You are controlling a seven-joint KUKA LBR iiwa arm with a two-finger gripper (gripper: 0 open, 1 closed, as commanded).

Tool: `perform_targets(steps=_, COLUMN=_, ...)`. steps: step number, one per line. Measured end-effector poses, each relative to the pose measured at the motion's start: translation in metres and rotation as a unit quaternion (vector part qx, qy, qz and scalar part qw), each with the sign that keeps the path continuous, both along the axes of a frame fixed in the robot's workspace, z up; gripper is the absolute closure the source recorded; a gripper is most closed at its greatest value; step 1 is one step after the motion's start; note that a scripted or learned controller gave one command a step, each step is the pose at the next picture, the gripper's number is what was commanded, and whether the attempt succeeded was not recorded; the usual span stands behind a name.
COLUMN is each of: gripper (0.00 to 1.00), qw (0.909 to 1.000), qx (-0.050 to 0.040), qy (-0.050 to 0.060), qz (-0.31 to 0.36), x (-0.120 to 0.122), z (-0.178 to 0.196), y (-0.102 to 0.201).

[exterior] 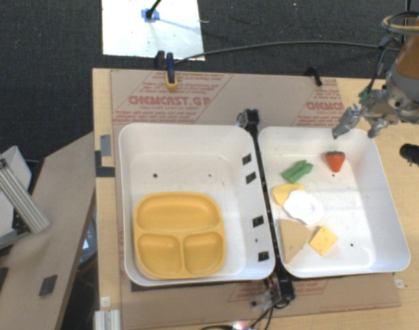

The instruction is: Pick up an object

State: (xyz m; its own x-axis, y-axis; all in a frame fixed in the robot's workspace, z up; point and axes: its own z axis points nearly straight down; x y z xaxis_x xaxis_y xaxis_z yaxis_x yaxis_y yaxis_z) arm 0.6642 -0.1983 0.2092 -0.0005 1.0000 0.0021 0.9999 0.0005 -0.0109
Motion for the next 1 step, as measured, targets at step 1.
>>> perform_targets(steps=1, gripper=0.00, qw=1.0000, qx=-0.0014, qy=-0.007, qz=0.001, x=0.0028, z=0.0093, y=0.0008)
